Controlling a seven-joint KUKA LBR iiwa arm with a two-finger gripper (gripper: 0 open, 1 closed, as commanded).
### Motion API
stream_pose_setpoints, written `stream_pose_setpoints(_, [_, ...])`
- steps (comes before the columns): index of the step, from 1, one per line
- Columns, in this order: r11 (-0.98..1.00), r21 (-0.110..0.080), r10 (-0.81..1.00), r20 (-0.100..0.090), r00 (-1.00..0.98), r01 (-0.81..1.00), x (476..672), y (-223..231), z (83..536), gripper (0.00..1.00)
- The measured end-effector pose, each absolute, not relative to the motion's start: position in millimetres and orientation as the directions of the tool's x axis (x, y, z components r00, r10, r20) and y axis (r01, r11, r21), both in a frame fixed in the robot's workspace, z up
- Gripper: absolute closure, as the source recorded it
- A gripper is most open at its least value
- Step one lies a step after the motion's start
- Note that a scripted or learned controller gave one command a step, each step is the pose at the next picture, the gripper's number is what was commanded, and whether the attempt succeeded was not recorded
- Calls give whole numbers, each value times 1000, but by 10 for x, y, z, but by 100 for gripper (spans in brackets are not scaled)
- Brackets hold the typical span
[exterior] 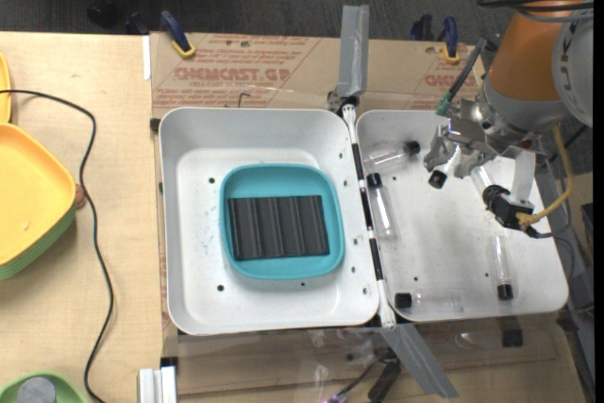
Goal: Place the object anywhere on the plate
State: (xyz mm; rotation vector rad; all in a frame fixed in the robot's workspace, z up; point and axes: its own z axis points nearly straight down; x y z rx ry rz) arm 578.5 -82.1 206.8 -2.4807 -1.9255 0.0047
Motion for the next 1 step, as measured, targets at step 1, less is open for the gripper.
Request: stream_pose_setpoints(1, [-248, -3, 969, -2, 248, 969, 5785, -821, 2069, 0])
